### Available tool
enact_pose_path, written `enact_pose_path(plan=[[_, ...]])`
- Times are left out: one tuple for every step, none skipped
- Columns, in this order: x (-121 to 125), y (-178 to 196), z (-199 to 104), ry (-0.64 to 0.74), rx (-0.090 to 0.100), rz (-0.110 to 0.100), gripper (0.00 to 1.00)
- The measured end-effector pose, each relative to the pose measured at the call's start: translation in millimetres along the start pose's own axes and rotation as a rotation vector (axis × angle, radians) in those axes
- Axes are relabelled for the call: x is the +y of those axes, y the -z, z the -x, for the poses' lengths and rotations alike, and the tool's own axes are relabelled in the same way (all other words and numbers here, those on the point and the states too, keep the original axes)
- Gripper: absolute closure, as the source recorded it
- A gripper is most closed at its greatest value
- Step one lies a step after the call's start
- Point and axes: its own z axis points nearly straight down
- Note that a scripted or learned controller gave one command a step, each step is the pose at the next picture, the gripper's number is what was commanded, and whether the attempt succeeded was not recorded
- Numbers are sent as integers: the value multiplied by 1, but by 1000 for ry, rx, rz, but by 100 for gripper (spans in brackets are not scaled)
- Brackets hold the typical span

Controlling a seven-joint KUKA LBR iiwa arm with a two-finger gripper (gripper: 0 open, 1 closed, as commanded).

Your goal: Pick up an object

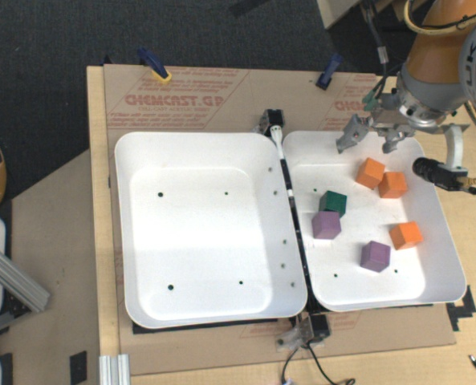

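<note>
The right bin (430,283) holds several small blocks. Two orange blocks (372,172) (392,184) sit touching near its far side, and a third orange block (406,235) lies further forward on the right. A green block (332,203) rests just behind a purple block (326,224); another purple block (375,256) lies toward the front. My gripper (372,138) hangs over the bin's far edge, just behind the orange pair, open with its fingers (350,138) spread and nothing between them.
The left bin (141,215) lies beside the right one, their rims meeting at a black clip (271,122). Blue clamps (154,65) (329,71) hold the cardboard base at the far edge. A black cable fitting (434,169) juts beside the arm.
</note>
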Motion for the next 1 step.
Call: enact_pose_path(plan=[[-11, -123, -25, 0, 2, -7, 0]])
